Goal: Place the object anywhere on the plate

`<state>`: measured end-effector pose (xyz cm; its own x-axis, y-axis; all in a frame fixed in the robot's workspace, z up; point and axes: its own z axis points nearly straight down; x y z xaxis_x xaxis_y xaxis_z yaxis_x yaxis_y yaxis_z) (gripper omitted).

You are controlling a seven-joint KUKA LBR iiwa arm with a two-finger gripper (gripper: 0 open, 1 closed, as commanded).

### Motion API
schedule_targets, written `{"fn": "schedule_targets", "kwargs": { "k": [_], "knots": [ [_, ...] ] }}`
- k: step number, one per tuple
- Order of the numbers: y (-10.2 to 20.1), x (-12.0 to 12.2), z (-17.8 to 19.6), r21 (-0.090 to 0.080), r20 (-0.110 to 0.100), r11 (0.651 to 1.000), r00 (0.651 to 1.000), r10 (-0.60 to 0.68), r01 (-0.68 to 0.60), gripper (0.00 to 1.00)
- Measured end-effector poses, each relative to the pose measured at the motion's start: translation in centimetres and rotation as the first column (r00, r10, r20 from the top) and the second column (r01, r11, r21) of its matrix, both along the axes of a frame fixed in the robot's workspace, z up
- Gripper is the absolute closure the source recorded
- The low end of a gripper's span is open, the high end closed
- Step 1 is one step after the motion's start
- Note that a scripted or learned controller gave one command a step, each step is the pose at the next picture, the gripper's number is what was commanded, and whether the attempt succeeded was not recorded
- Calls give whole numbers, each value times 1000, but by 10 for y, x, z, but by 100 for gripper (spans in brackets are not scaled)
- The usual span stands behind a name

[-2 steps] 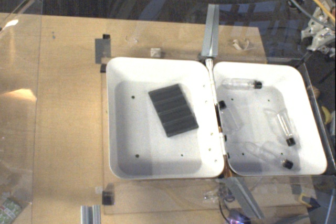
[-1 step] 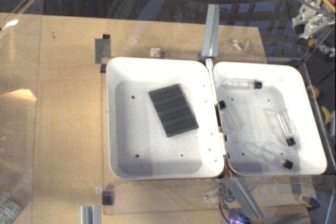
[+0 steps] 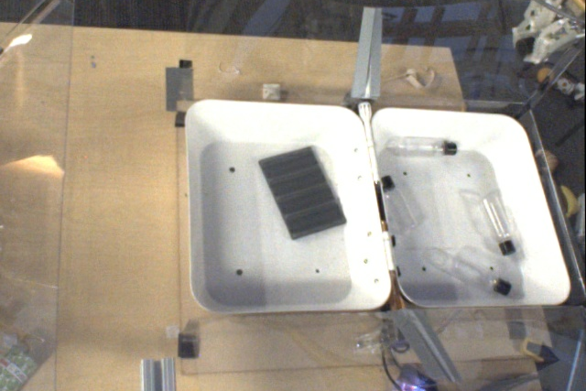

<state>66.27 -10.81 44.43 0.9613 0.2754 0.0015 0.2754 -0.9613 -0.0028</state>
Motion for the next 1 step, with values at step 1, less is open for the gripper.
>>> {"fn": "schedule_targets", "kwargs": {
  "k": [1],
  "knots": [
    [1, 0, 9, 2, -1, 1000, 1000, 5, -5, 100]
  ]
}}
